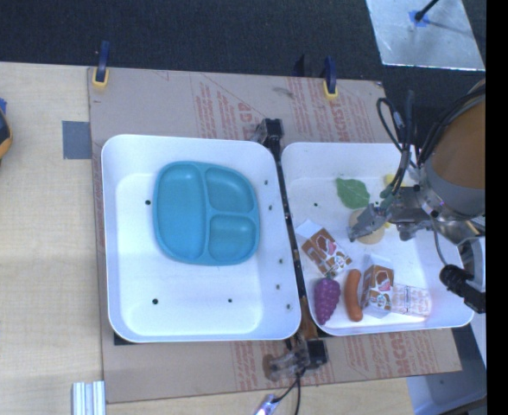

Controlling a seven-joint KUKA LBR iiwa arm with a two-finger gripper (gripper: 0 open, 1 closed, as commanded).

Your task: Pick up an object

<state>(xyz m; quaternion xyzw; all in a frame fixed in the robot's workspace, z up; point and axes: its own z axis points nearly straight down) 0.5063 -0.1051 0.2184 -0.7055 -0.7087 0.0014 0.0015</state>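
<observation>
Camera view: your end effector (368, 223) is hovering low in the right bin (319, 158), beside a green leaf-shaped item (352, 192) and over a pale yellowish piece (372, 234); finger state, cannot tell. Snack packets (325, 250), purple grapes (327, 298) and an orange sausage (352, 295) are lying nearer the front, while a blue divided plate (206, 213) is sitting in the left bin (133, 309).
</observation>
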